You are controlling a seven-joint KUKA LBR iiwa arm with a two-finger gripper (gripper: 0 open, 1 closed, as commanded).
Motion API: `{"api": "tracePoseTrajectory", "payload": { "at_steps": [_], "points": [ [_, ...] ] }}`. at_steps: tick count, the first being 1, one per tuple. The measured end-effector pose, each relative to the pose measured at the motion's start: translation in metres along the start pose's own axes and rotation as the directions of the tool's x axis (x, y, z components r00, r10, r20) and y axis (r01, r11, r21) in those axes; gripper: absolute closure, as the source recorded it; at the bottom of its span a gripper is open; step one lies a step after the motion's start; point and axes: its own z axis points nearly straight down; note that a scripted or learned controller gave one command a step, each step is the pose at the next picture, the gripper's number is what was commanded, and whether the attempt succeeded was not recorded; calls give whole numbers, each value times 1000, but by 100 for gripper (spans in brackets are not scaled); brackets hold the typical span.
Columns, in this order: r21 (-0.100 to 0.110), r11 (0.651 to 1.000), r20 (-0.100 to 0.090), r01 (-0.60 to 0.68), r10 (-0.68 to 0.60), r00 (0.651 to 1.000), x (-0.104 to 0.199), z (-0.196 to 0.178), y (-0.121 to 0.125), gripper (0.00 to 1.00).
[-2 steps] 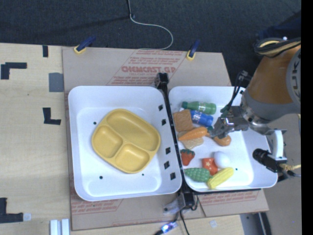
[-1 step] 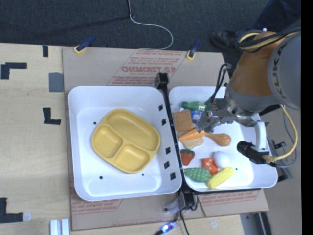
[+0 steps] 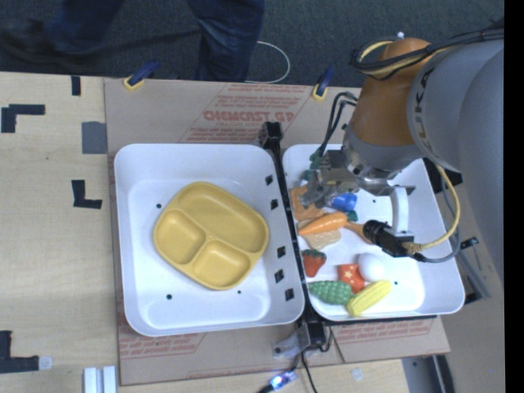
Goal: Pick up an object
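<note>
The end effector [image 3: 321,188] is hovering low over toy food clustered in the right bin [image 3: 434,297] — its grip cannot be told — just above the carrot [image 3: 322,222], seemingly lining up a pick.

The left white bin [image 3: 131,244] contains one yellow divided plate [image 3: 210,234] with three compartments, lying flat and turned at an angle to the bin walls. Both bins rest on a cardboard sheet [image 3: 221,113] bearing red print. Blue-and-yellow clamps [image 3: 141,74] grip the sheet's far edge. Black tape marks [image 3: 82,193] lie on the bench surface at left.
</note>
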Motion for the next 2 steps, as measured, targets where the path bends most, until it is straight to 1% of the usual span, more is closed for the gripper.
{"api": "tracePoseTrajectory", "payload": {
  "at_steps": [1,2],
  "points": [
    [-2,1000,0,-2,2,1000,23,-21,22,100],
    [0,1000,2,-5,5,1000,29,-21,21,100]
  ]
}}
